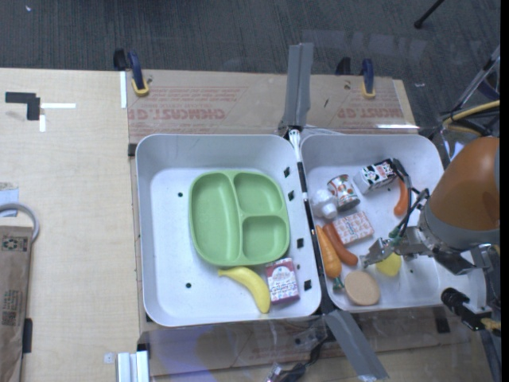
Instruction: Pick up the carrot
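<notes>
I reached in from the right, my grey arm [457,229] bent low over the right bin [429,293], with the orange band above my wrist bulking large at the frame's edge. My wrist pointed leftward and slightly down, so that my gripper [380,253] sat low inside the bin, near its front half. Whether its fingers stood apart or together I could not tell; the metal parts blurred together there. No object showed between them. A small yellow item [390,265] lay just beside the gripper, on its near side, and I could not tell whether they touched. The carrot [328,251] lay to the left of my gripper, close to the bin's left wall, orange and pointing roughly front to back. A second, redder long piece [344,250] lay against its right side. A round tan disc [363,288] sat just in front of both, near the bin's front edge. A patterned square packet [352,228] lay behind them, a small can [343,191] farther back, and a black-and-white carton [379,174] near the rear. Another slim orange piece [402,200] lay by my arm. In the left bin [159,237] sat a green divided tray [238,217], with a banana [250,285] and a red box [282,281] just in front of it.
</notes>
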Action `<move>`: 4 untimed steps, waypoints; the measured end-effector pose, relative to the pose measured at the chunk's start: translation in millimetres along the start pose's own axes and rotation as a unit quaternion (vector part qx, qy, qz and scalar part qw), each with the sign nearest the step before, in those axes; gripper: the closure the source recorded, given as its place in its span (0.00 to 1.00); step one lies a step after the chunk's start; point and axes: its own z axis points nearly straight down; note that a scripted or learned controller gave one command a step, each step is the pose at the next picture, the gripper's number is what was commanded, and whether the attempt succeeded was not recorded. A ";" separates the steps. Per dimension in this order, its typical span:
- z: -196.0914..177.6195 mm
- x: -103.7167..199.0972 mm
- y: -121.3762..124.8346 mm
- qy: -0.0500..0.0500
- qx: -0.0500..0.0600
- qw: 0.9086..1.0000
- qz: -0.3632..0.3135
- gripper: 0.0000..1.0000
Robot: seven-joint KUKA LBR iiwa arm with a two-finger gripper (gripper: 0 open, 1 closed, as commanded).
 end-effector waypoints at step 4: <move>-9.2 -43.0 -2.8 0.000 0.000 1.000 0.015 1.00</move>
